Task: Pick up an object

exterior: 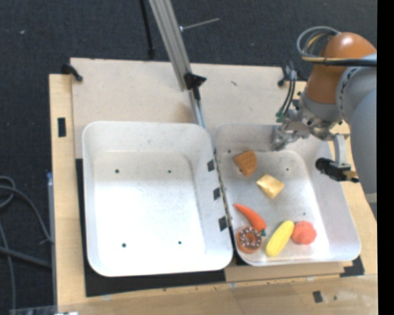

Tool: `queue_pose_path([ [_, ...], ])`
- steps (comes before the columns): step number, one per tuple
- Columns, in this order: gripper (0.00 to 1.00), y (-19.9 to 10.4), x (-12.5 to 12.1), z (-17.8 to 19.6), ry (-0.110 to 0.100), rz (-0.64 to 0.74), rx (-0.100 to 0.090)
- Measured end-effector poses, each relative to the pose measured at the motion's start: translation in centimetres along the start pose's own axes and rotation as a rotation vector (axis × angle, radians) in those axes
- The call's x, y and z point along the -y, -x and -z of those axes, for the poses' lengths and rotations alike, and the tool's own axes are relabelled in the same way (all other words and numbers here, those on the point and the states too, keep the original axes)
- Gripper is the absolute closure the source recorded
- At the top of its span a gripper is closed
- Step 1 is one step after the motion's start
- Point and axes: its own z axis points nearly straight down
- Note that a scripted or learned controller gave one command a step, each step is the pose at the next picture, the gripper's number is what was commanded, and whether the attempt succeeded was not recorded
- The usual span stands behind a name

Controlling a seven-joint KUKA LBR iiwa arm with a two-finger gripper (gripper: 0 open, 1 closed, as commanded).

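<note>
Camera view: gripper (280, 138) sits over the far edge of the right bin (328, 199), near its back rim. Can't tell whether it's open or shut; that part is small and dark against the bin. Nothing visible in its grasp. Arm (341, 71) comes in from the right, orange band above the wrist, grey body running down the right side.

Objects, all in the right bin, all apart from the gripper:
- orange-brown block (245, 163), nearest the gripper, toward the bin's far-left part
- yellow wedge, cheese-like (270, 186), just nearer the camera and to the right of the block, not touching it
- toy carrot (251, 216), lying slanted near the bin's left wall
- brown ring with sprinkles, doughnut-like (249, 240), at the near-left corner, just below the carrot's tip, looks touching or almost
- yellow oblong piece, corn or banana, can't say which (280, 237), tilted, right beside the doughnut
- red round piece, tomato-like (305, 233), just right of the yellow one, close to the near rim

Left bin (105, 143) sits side by side with the right one, walls touching along the middle, black clips (218, 192) on that seam. Both rest on a light wooden bench (131, 87). Aluminium pole (174, 41) slants up from behind the bins. Cables (10, 209) on the dark floor at left.
</note>
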Motion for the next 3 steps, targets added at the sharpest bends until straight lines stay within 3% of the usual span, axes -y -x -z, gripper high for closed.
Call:
queue_pose_path([
  [2, 1.00, 0.6, 0.2, 11.9, 0.003, -0.007, -0.007],
  [3, 1.00, 0.7, 0.1, 14.2, 0.000, -0.004, -0.008],
])
